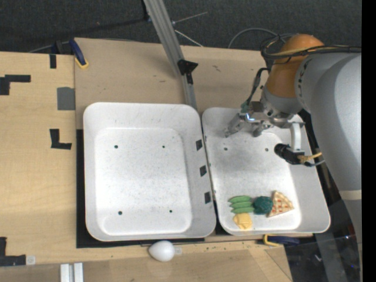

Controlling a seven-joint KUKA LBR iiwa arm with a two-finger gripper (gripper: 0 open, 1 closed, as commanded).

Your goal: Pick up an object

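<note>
Camera view: gripper [242, 126] hangs over the right bin's [258, 163] far end, fingers apart, holding nothing. Toy food clustered at near edge: pizza slice [281, 204], green vegetable [240, 202], yellow piece [243, 220]. Best to target the pizza slice, the outermost piece.

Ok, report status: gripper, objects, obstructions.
Gripper over right bin, far end. Toy food cluster at near end, untouched. Nothing between them.
</note>
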